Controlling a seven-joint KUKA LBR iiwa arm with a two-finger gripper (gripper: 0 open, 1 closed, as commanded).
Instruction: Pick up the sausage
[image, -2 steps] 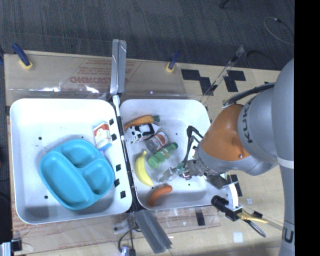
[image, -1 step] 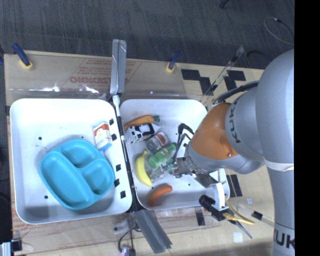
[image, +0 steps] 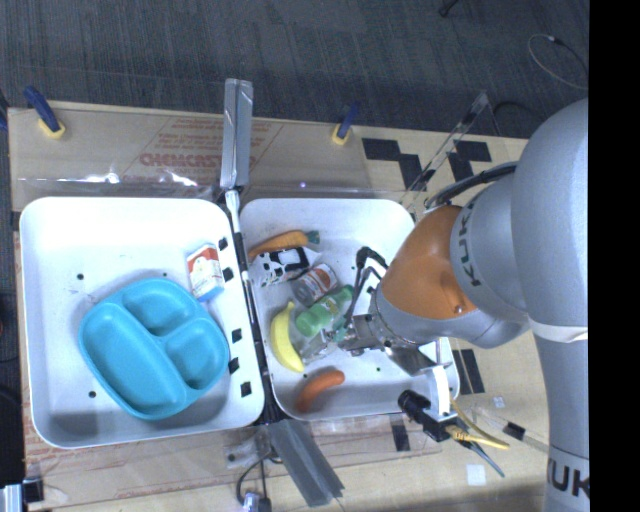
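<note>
Both white bins (image: 60, 250) look like smooth plastic with a slight sheen, and the blue sectioned tray (image: 150, 345) at lower left is plastic too, softly glossy. The bench top (image: 120, 140) at upper left looks like pale wood or board under a clear, shiny film, against dark, rough carpet-like flooring (image: 300, 50) along the top. The arm (image: 540, 230) at right has a matt grey shell and a glossier orange band (image: 430, 275), while the sausage (image: 318, 386) at lower centre looks smooth and faintly shiny
</note>
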